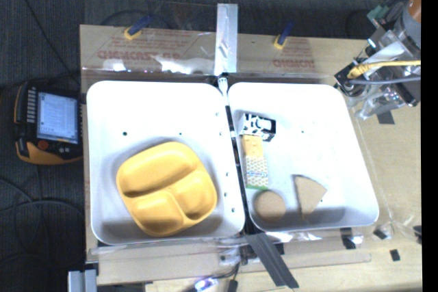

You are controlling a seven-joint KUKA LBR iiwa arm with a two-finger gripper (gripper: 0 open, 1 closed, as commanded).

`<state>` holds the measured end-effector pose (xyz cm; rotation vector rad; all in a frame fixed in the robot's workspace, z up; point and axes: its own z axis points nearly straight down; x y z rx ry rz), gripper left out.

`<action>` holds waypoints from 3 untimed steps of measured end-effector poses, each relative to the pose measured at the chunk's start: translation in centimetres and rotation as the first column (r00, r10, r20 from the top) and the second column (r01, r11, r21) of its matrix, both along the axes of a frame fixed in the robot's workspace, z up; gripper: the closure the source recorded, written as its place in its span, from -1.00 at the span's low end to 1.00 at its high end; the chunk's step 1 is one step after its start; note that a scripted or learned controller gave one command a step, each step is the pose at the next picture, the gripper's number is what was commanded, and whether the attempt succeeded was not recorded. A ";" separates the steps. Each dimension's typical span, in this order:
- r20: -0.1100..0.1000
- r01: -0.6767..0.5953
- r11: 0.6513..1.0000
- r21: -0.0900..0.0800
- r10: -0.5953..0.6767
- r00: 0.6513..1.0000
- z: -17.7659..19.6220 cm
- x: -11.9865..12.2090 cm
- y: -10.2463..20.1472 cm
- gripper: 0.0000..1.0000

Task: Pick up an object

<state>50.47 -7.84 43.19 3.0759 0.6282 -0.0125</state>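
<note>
While the yellow tray [166, 187] lies in the left bin [102, 113], the end effector's [383, 82] state is unclear.

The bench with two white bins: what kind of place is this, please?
Probably a robotics lab or test cell, not a home. Two shallow white bins lie side by side on a bench, a robot arm's gripper waits at the right, and a handheld control pendant with cables lies on the dark floor.
</note>
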 end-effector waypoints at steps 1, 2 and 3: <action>0.001 -0.045 0.999 0.001 0.045 0.999 0.0 -1.4 6.1 1.00; 0.001 -0.176 0.984 0.001 0.176 0.984 0.0 -1.9 14.6 1.00; 0.000 -0.126 0.992 0.000 0.126 0.992 -3.3 2.0 20.0 1.00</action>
